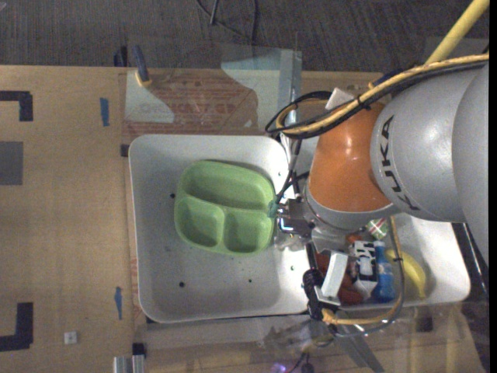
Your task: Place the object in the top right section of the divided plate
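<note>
Claw state hidden beside green divided plate in white bin on tan bench.

The light is even and rather soft, with the white bin bright but not burnt out, and the arm carries a pale glare on its grey shell. The green plate throws only a faint shadow. The picture is grainy and slightly blurred, most of all along the bottom edge.
</note>
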Controlling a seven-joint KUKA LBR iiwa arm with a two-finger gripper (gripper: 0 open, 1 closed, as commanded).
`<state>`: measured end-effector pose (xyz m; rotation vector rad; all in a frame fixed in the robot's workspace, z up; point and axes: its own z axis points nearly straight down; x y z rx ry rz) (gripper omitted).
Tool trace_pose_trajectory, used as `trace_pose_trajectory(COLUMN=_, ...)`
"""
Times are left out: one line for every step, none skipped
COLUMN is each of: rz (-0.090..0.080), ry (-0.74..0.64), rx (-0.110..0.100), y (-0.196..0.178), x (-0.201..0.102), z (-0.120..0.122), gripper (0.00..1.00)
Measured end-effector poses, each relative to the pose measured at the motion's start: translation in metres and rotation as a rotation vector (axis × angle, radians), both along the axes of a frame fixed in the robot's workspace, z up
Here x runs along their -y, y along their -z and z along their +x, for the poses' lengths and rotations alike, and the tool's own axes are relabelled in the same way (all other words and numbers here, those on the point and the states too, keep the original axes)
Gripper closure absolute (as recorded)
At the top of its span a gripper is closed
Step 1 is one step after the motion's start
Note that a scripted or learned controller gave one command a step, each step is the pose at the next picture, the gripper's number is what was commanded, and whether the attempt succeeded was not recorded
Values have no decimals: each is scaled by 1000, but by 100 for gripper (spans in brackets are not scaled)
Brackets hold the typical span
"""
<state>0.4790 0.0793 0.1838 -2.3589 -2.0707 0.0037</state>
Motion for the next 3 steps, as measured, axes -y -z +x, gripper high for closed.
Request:
trace_pose_trajectory(rz=0, ry=-79, rx=1, y=6, x=-26, z=0, gripper=100)
trace_pose_trajectory(rz=-2, ry=225, rx=3, y=-52, x=8, z=89, gripper=100)
trace_pose_trajectory(rz=-1, ry=84, rx=-1, y=-16, x=-26, z=48, gripper=100)
